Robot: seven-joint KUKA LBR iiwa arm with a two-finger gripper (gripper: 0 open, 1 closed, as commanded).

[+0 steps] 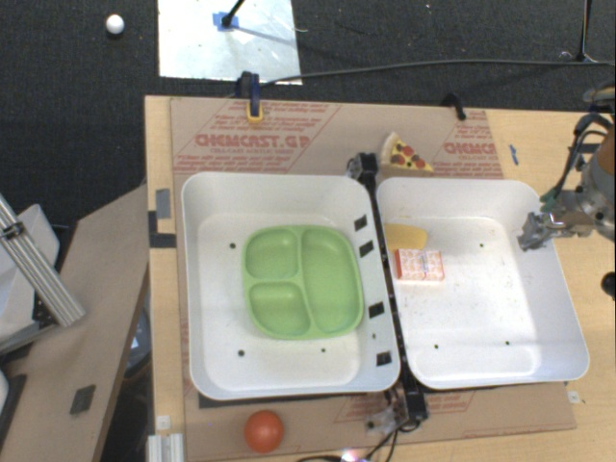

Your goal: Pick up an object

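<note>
Nearest the camera I see an orange ball [264,430] on the table [539,422], just outside the left bin's [207,287] front edge and well apart from the gripper [535,231]. The gripper sits over the right bin's [553,354] right rim, at its far end, with nothing visible in it; I can't tell from here how far open it is. Candidate objects are across the right bin from the gripper, against the wall the two bins share: a small red-and-white patterned box [420,265] lying flat, touching a yellow block [405,236] just behind it. A green divided plate [303,281] lies flat in the middle of the left bin, further out on the same side. A toy pizza slice [406,154] rests on the cardboard sheet [289,142] beyond the bins, away from the gripper.
</note>
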